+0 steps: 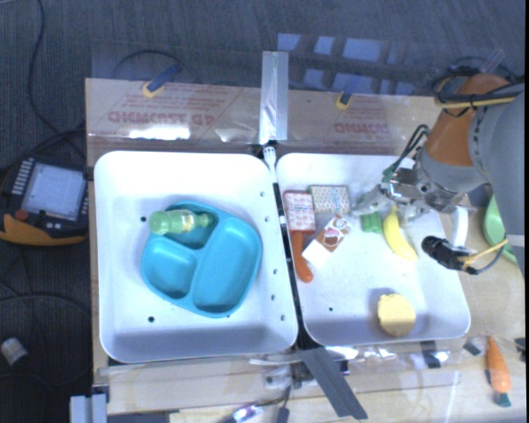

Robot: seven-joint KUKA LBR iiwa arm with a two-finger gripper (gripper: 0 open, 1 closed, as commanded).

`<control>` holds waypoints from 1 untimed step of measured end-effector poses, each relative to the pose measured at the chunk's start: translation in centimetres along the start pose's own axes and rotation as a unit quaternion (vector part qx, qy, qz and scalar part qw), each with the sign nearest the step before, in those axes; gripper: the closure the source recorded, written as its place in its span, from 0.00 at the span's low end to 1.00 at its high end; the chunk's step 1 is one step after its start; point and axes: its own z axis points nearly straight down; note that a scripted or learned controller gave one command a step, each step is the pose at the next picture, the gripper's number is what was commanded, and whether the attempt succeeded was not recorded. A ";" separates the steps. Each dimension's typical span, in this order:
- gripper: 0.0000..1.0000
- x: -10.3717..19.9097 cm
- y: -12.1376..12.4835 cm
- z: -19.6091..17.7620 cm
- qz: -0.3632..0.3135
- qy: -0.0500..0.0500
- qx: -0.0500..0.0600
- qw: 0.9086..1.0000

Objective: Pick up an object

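the tool [390, 203] hangs low over the far right part of the right bin [353, 324], at the end of the grey arm [502, 148] with its orange band. whether it is apart or together i cannot tell; the wrist and cabling blur its end. nothing can be seen gripped in it.

just beneath and touching distance from the tool lie a banana [398, 234] and, on its left, a small green piece [371, 222]. further left of the tool sit a patterned packet [331, 199], a red-and-white carton [327, 238], a pink box [299, 210] and an orange stick [301, 261]. nearer the camera than the tool rests a yellow sponge-like lump [396, 314]. well off to its left, the left bin [123, 324] holds a blue divided tray [203, 263] with a green bottle [182, 223].

this looks like the approach step, with the banana or green piece the likely target. the next move calls for settling squarely over one item, so the neighbour is not nudged, and closing firmly before lifting.
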 end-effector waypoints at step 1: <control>0.00 1.9 0.2 -6.6 -0.074 -0.003 0.001 0.997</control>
